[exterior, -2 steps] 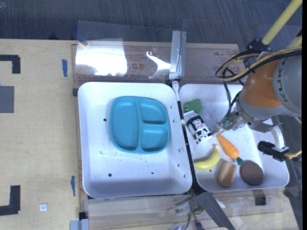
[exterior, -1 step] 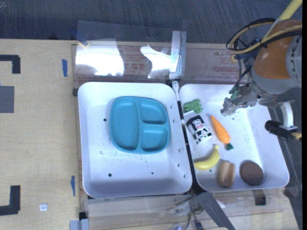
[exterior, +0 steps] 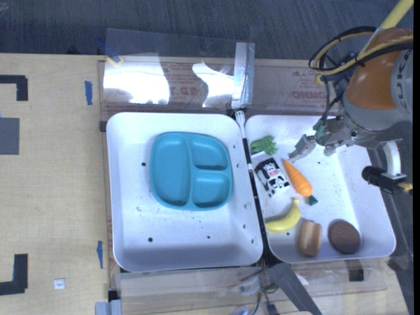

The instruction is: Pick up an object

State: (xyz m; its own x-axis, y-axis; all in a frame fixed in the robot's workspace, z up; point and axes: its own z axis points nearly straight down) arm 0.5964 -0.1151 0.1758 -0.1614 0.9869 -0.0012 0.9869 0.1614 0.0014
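One carrot [exterior: 299, 179] lies just below our open gripper [exterior: 314, 144], its long axis diagonal, green end pointing away.

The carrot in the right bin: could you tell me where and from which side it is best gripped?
Probably across the middle of the carrot, coming straight down from above. It lies flat and slanted, its long sides mostly free, though the cow-patterned toy sits close beside it.
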